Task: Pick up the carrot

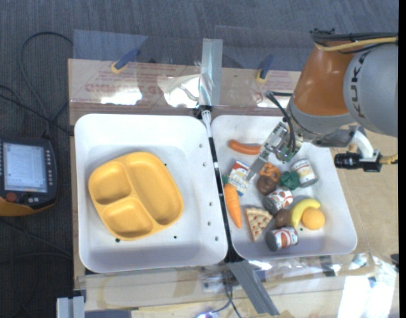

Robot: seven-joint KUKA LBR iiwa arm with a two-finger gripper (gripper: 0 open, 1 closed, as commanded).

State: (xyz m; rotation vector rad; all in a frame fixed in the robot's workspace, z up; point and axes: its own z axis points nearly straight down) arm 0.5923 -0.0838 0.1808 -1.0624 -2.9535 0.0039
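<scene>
Carrot (233, 206): orange, lying lengthwise in the right bin (335, 240), close against its left wall, thick end toward the far side, tip pointing to the near edge; nothing grips it. Left to right otherwise: a handheld control pendant (20, 174) on the floor off the bench's left edge; the left bin (97, 128) holding a yellow divided tray (134, 194) near its middle; then the right bin's contents. A small red-and-white packet (238, 175) sits just beyond the carrot's thick end, a sausage (245, 147) farther toward the far wall, a pizza slice (257, 221) just right of the carrot's tip. Gripper (255, 169): slanting down and left from the arm's wrist, its tip over the packet, near the carrot's thick end but apart from it; whether it is released or clenched cannot be told. Toward the bin's right side: a brown lumpy item (269, 176), small cans (303, 172), a banana (302, 209) touching an orange fruit (314, 220), and another can (282, 238) by the near edge.
</scene>
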